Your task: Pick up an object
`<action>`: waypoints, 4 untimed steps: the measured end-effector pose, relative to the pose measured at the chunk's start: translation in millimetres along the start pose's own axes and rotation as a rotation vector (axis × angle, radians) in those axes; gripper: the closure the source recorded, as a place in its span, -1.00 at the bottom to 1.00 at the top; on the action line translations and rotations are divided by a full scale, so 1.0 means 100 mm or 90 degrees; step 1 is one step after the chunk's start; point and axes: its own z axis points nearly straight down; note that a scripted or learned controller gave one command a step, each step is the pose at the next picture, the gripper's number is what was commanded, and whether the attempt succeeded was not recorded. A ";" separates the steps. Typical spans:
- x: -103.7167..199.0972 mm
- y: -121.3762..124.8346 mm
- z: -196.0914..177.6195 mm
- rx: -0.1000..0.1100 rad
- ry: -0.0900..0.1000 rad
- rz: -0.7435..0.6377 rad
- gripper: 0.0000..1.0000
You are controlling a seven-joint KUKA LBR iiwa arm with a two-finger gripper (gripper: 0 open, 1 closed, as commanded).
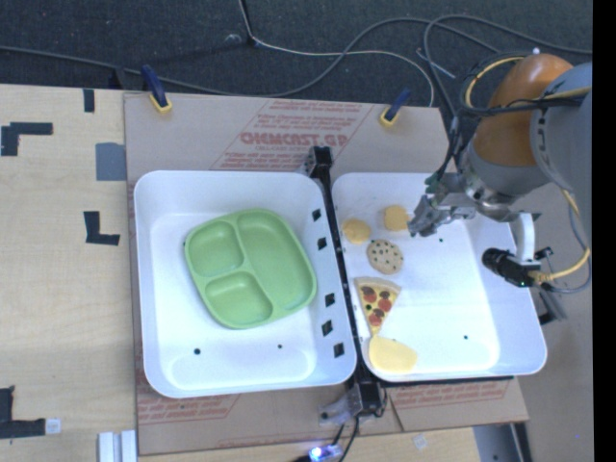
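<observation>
Gripper (423, 223), finger state unclear, hovers just right of yellow cookie (396, 218) in right bin (481, 296).

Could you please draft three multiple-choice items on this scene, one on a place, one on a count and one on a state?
1. Where does the green divided plate lie?
A. in the left bin
B. in the right bin
C. on the cardboard outside the bins

2. How many toy food pieces lie in the right bin?
A. three
B. five
C. seven

3. How does the pizza slice stand to the pincer?
A. gripped in it
B. lying on the bin floor, apart from it
C. hanging below it

Answers:
1 A, the plate fills the middle of the left bin.
2 B, two small yellow pieces, a cookie, the pizza slice and a larger yellow piece.
3 B, the slice lies flat near the divider, with the pincer farther back.
</observation>
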 end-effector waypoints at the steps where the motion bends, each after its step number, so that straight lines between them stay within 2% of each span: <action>1: 0.10 -0.03 -0.51 0.000 0.001 -0.001 1.00; 2: 0.11 -0.01 -0.91 0.001 0.001 0.000 1.00; 4: 1.05 -0.05 -0.75 0.004 0.001 -0.002 1.00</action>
